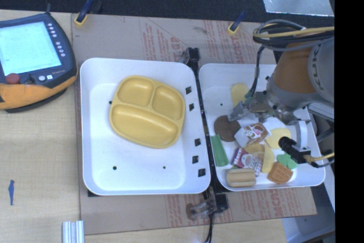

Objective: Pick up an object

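White plastic is showing around the gripper [245,106], which is hanging low over the upper middle of the right bin [211,78]. Whether it is spread or pressed together I cannot tell. The toy food is lying in a heap just below and to its right, with the brown cookie [226,129] sitting nearest, just beneath it, beside the snack packet [251,135].

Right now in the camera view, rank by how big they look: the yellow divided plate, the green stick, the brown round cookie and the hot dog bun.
1. yellow divided plate
2. green stick
3. hot dog bun and brown round cookie: alike, unranked.
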Controlling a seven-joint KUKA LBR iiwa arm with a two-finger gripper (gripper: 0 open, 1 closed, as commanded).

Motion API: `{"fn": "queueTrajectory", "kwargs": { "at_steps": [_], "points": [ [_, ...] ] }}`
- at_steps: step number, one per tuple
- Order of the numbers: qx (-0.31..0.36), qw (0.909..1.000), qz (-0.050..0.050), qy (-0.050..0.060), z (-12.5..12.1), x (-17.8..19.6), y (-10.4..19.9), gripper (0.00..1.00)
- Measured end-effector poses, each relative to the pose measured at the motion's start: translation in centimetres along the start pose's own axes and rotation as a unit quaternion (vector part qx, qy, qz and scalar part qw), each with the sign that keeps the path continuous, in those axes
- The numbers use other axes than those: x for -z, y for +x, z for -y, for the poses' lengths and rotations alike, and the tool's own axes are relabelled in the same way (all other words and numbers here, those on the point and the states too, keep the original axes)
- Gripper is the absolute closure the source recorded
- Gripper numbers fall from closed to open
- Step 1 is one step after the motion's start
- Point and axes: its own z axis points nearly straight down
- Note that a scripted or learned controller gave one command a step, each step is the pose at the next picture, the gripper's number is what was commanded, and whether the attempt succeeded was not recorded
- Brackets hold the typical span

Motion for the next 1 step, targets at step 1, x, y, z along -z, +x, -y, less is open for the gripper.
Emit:
{"fn": "queueTrajectory", "kwargs": {
  "at_steps": [1],
  "points": [
    [0.004,1.0000,0.001,-0.003,-8.92,-0.13,-1.27,0.00]
  ]
}}
